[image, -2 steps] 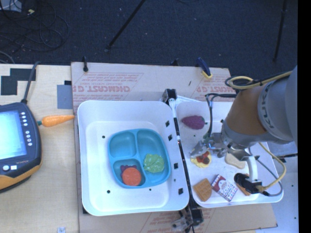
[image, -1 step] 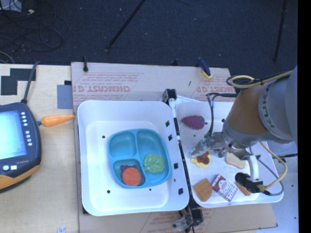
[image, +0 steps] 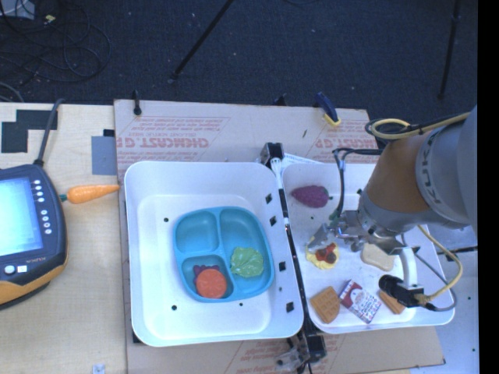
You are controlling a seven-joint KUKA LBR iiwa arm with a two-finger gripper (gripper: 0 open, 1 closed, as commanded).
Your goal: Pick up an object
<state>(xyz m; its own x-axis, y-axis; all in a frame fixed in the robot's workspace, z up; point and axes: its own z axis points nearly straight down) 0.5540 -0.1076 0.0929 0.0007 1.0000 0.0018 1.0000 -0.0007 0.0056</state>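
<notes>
Hovering over the right bin [image: 433, 315], the tool [image: 327, 240] – grip state unreadable – nears a yellow-red toy [image: 323, 256], orientation unclear.

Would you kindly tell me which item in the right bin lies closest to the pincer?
The yellow-and-red toy, directly beneath the pincer; the purple piece, cracker and red-white packet lie farther off.

Desk [image: 47, 341] of pale wood filled lower frame. Cardboard sheet [image: 234, 135] lay at centre, bearing two white bins side by side: left bin [image: 148, 248], right bin [image: 355, 170]. Orange carrot [image: 91, 194] lay left of cardboard. Handheld screen pendant [image: 23, 236] rested at far left.
</notes>
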